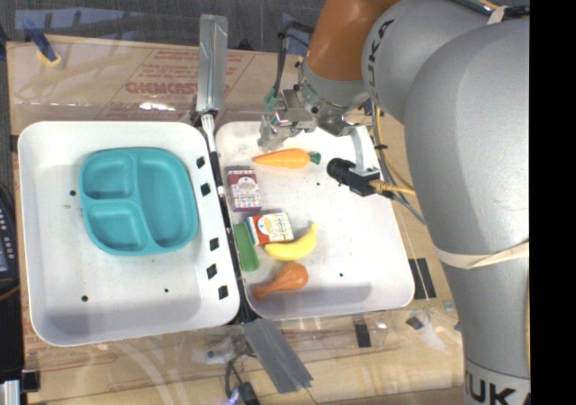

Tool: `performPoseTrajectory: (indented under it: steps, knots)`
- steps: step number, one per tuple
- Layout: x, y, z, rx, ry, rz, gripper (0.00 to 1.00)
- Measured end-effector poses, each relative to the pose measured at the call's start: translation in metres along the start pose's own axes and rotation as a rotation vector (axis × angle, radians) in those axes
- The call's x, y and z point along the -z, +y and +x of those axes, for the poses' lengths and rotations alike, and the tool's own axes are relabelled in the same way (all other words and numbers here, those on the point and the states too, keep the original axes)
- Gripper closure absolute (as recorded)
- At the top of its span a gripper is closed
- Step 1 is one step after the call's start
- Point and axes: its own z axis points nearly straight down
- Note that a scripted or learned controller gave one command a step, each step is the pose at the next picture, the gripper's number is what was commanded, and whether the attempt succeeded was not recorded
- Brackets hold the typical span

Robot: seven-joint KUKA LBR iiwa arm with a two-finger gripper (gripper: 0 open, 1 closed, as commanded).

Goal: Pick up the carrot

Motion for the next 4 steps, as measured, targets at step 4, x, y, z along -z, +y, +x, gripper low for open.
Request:
performPoseTrajectory:
  steps: [4]
  knots:
    - [-0.100,-0.010,-0.075,-0.485,0.001,0.007,0.00]
